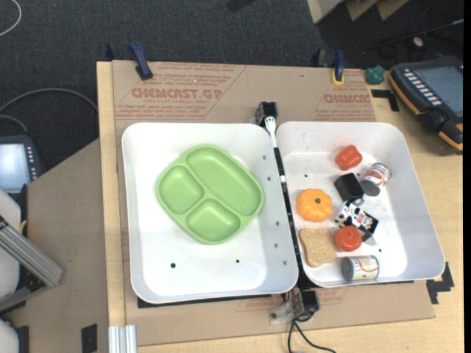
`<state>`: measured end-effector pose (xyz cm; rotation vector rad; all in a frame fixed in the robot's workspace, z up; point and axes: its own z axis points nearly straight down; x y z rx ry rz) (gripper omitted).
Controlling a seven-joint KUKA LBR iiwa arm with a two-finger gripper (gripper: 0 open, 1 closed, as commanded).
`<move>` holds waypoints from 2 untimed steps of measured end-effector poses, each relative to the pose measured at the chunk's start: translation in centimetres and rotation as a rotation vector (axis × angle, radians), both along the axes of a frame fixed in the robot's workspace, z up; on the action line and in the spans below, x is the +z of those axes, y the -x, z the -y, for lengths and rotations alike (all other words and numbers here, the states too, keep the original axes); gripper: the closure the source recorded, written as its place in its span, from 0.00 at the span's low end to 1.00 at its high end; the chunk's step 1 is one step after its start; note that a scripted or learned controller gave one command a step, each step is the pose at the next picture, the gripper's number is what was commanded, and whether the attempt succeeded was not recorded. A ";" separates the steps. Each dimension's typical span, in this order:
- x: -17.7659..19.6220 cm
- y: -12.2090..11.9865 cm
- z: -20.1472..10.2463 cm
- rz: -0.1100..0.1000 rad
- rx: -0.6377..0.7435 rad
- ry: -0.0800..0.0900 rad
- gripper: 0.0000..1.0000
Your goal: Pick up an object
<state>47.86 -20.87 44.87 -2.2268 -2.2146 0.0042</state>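
clutter fills the right bin (412, 197): orange pumpkin (314, 205), toast slice (318, 246), two red tomatoes (348, 157) (348, 238), black block (349, 187), black-and-white cow toy (355, 218), two small cans (375, 175) (360, 268). left bin (147, 248) holds a green divided plate (210, 193). claw state: cannot tell. nothing picked yet. likely risks: items touch or sit just beside each other, so a grab may nudge neighbours or catch two; cans could roll; flat toast is hard to pinch; plate is too wide.
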 end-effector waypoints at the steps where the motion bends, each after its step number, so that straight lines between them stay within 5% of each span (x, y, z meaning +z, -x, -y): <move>1: 0.5 -7.6 -3.9 0.010 0.012 0.001 1.00; 2: -0.6 -0.4 1.9 0.000 -0.003 0.000 1.00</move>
